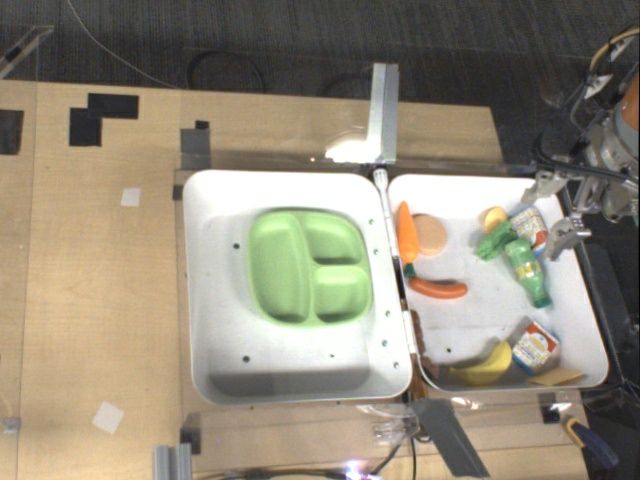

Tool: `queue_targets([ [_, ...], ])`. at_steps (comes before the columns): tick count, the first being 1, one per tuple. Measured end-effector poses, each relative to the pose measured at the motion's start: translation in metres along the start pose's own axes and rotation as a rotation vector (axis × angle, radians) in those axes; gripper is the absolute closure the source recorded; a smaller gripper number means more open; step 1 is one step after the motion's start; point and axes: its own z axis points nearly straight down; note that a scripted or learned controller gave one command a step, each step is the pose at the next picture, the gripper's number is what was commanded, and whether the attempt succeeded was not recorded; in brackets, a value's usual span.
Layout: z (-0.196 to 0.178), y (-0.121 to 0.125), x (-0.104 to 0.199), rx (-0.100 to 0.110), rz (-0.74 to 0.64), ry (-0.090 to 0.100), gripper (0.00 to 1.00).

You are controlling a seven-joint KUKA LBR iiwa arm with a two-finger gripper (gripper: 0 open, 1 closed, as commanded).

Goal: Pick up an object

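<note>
The right bin holds several small items. An orange carrot lies along its left wall beside a tan round piece, and a red sausage-like piece lies below them. Further right are a yellow lemon, a green bottle and a white-and-red packet. A banana and a small carton lie at the front. My gripper hangs open over the bin's far right corner, just right of the packet, with nothing between its fingers.
The left bin holds a green divided plate. A metal post stands behind the divider between the bins. The arm and its cables crowd the upper right. Wooden bench top stretches to the left.
</note>
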Motion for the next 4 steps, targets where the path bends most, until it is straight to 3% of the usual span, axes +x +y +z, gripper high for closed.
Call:
queue_targets([
  [1, 0.133, -0.034, 0.004, -0.004, 0.016, 0.01, 0.0],
  [2, 0.187, -0.01, 0.084, 0.001, 0.051, -0.005, 0.0],
  [3, 0.188, -0.006, 0.088, 0.007, -0.052, -0.02, 0.0],
  [4, 0.189, 0.08, 0.025, 0.0, -0.15, -0.018, 0.0],
])
